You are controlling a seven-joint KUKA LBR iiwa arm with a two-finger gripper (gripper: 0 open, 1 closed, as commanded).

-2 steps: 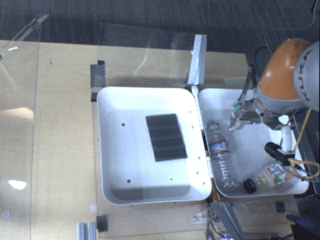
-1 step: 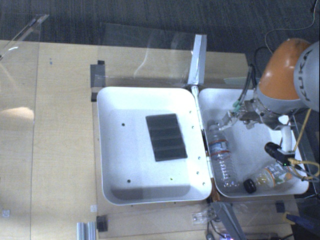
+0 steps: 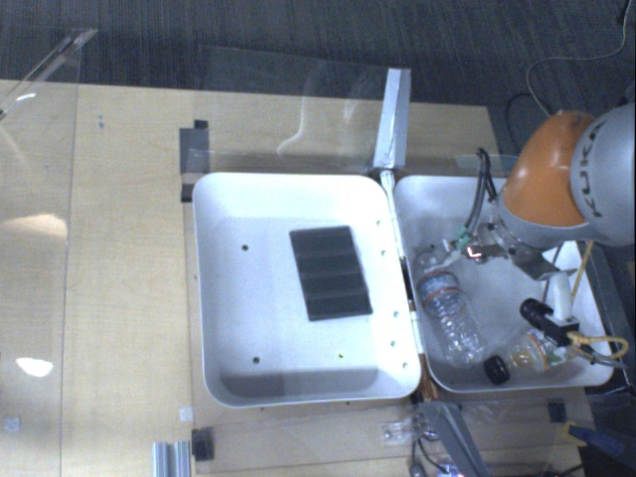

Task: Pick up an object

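grey arm's gripper (image 3: 475, 251) hangs low in the right white bin (image 3: 437, 202), just above the clear crumpled plastic bottle (image 3: 449, 311), probably lining up a grab; can't tell its state

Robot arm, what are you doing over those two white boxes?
The grey and orange robot arm reaches in over the right bin, where a clear plastic bottle lies on its side, along with a few small items near the bin's front corner. It is there to pick something up. The left bin holds a flat black ridged block, untouched.
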